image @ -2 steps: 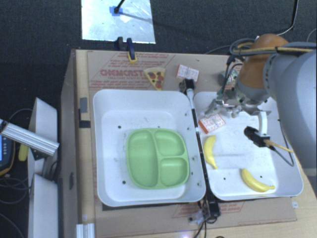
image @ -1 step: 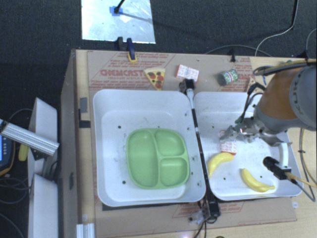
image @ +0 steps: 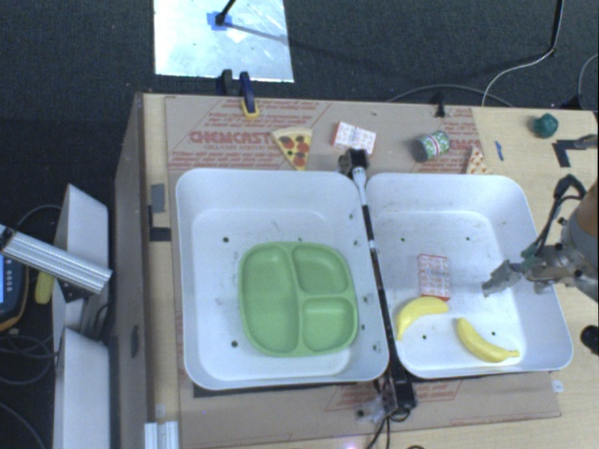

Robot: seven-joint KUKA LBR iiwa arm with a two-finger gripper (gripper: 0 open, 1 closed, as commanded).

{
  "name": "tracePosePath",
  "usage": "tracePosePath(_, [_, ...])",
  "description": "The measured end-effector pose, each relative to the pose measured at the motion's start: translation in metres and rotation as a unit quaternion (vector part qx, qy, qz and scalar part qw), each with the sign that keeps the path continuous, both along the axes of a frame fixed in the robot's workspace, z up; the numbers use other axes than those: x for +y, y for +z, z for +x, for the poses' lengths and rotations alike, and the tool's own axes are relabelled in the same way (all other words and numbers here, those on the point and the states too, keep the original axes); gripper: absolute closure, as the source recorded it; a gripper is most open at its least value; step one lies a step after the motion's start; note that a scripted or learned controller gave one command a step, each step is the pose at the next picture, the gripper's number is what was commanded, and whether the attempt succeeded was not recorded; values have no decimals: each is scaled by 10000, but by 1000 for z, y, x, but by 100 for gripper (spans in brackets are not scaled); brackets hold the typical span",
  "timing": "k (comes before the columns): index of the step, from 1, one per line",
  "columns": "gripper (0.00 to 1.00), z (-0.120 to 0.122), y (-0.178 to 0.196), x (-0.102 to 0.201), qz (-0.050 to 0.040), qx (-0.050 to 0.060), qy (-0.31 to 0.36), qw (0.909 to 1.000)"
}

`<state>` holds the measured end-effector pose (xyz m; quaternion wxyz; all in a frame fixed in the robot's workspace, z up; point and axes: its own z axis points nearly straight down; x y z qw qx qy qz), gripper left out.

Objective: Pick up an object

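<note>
1. Two shallow white plastic bins sit side by side on the bench: the left bin (image: 201,204) fills the middle of the frame and the right bin (image: 468,199) the right half.
2. The arm's grey two-finger gripper (image: 496,282) reaches in from the right edge, low over the right part of the right bin, its tip pointing left; whether it is open or closed cannot be told.
3. Nothing is visibly gripped.
4. Two yellow plastic bananas lie in the lower part of the right bin. The curved left banana (image: 419,312) is to the lower left of the gripper tip; the right banana (image: 483,341) lies below the tip, near but apart from it.
5. A small white card with red print (image: 433,275) lies flat to the left of the gripper, just above the left banana.
6. A light green compartment tray (image: 298,298) rests in the left bin, well apart from the gripper.
</note>
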<state>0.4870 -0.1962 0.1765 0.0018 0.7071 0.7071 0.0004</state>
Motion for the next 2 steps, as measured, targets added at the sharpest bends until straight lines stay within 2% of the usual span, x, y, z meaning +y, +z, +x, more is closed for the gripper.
tracePosePath(1, [0, 26, -81, 53, 4, -13, 10, 10000])
tracePosePath(2, [0, 143, -65, -11, 1, -5, 18, 10000])
